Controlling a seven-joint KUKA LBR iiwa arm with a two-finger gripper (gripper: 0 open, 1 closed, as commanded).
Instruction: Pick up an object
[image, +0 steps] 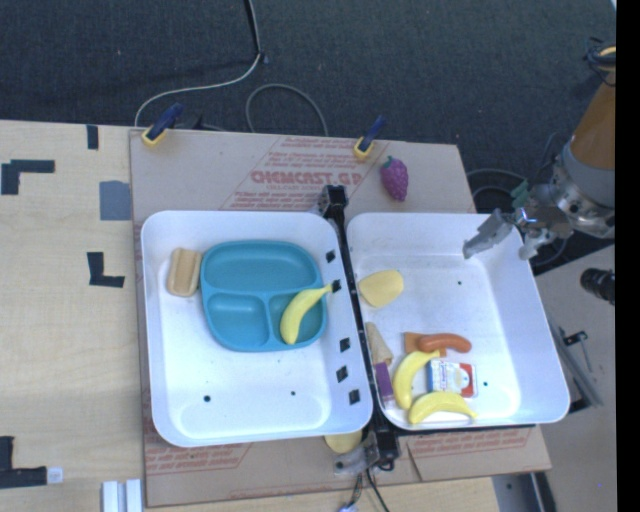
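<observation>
My gripper (498, 248) hangs over the upper right corner of the right bin (500, 300), fingers apart and nothing between them. Below it in that bin lie a pale yellow rounded piece (380, 288), an orange sausage (437, 343), two yellow bananas (412, 375) (442, 407), a small white carton with red and blue print (449, 377), a tan wedge (378, 343) and a thin purple item (384, 381). All of them lie well apart from the gripper, toward the bin's lower left.
The left bin (170, 390) holds a blue divided plate (250, 300) with a banana (300, 312) on it and a tan slice (183, 271) beside it. A purple grape bunch (394, 178) lies on the cardboard behind the bins. Clamps (160, 128) (368, 138) stand at the back edge.
</observation>
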